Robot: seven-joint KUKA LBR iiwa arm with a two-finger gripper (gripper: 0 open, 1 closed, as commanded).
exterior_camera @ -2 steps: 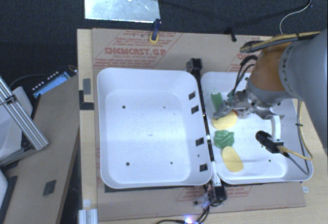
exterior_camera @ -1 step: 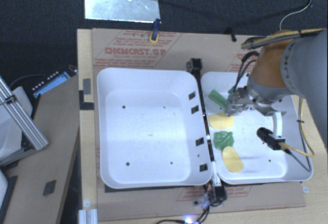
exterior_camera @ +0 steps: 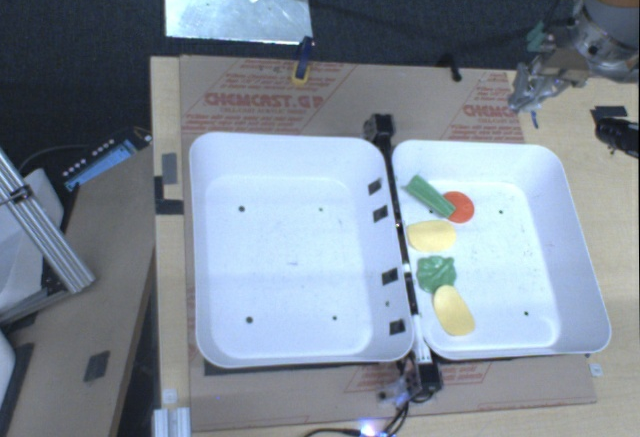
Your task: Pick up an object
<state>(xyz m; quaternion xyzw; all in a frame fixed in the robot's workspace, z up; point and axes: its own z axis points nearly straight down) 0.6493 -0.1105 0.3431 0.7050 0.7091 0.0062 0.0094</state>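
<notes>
I see gripper (exterior_camera: pixel 527 97) hanging beyond far right corner of right bin (exterior_camera: pixel 560 225), above bench, nothing between fingers; whether they are spread or clenched, I cannot tell

Objects all in right bin, clustered beside divider wall: green block (exterior_camera: pixel 424 193), orange disc (exterior_camera: pixel 460 207) touching it, yellow piece (exterior_camera: pixel 431 235), green lump (exterior_camera: pixel 436 271), yellow oval (exterior_camera: pixel 453 311) nearest me

My judgement: approach not begun. I'd pick yellow oval, least crowded, descend straight, stay off divider wall. Left bin (exterior_camera: pixel 290 245) irrelevant for now

One fixed camera high above the bench (exterior_camera: pixel 330 85), angled down over both white bins (exterior_camera: pixel 215 225) together.
</notes>
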